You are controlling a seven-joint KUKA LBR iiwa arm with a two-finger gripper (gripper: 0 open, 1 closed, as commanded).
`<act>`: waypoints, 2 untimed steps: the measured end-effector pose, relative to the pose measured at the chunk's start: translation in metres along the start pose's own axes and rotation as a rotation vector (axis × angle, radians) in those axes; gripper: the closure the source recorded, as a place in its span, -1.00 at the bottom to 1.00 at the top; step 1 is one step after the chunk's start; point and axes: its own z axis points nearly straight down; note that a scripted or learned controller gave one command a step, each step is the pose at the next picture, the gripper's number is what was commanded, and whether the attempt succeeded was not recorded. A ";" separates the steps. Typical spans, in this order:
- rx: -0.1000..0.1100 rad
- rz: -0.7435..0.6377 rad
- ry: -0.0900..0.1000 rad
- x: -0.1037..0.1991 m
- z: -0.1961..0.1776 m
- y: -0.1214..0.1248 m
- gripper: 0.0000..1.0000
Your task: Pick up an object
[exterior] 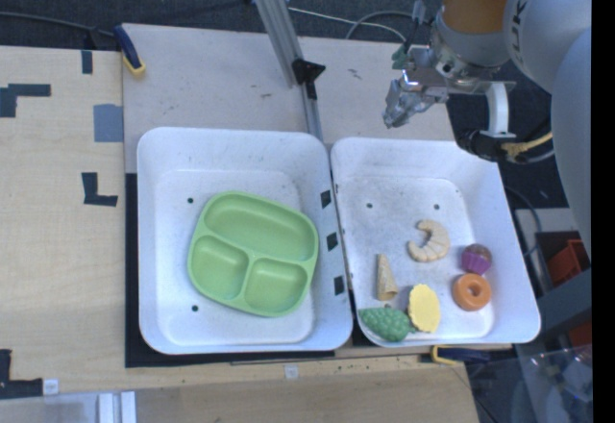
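— Where is the gripper (402, 113)?
— Above the right bin's (500, 210) far rim, carrying nothing; its fingers look closed, though they are small here.
— And the toys?
— Croissant (430, 240), cone (385, 277), lemon (424, 308), donut (472, 291) lie near that bin's front.

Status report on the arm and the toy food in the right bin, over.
Tool above right bin's far rim, nothing visibly held. Croissant, cone, donut and other toys at bin's near end, untouched. Nothing between tool and toys.
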 end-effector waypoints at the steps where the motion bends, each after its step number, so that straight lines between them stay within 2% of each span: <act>1: 0.000 0.000 0.000 0.054 -0.003 -0.006 1.00; 2: 0.001 -0.001 0.000 0.108 0.013 -0.004 1.00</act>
